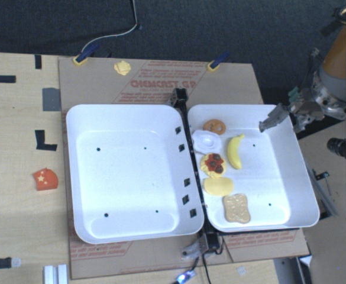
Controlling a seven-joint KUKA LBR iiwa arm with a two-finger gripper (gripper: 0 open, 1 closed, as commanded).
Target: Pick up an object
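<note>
Camera view
Arm: enters from the right, above the right bin's [291,158] far right corner.
Tool [271,120]: hangs over the bin's upper right rim, nothing visibly between its fingers; apart or together, cannot tell.
Right bin items: pretzel [214,126], white cup [204,141], banana [235,151], red-topped pastry [213,164], yellow piece [218,186], toast [236,208], clustered near the left wall.
Counter [19,152]: red block [46,179] and a yellow lump [122,68].
</note>
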